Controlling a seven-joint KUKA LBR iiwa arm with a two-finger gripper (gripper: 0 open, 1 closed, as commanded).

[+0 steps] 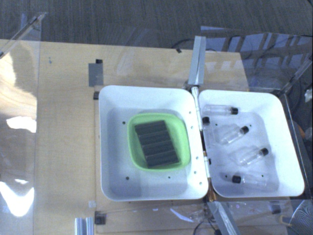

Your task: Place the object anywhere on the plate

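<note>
Gripper state cannot be told from this frame.

A dark ridged block (156, 144) is seen lying flat on the green plate (131, 142), slanted, well inside the rim. The plate is sat mid left bin (112, 131). If the block is the object, the task is judged done.

Four clear vials with black caps are scattered in the right bin (279, 131): top vial (220, 110), second vial (234, 134), third vial (252, 155), bottom vial (249, 181). All are lying on their sides and apart from each other.

Risks if a vial is meant to be moved:
- Vials are clear on white, so edges may be misjudged and a grasp missed.
- Round and smooth, so one is likely to be rolled away or squeezed out if it is pinched off-centre.
- The top vial is close to the bin wall, so finger clearance is probably tight.
- The plate is largely taken up by the block; a vial dropped on the ridges could be rolled off over the shallow rim.
- The divider between the bins could be clipped on a low transfer.
</note>
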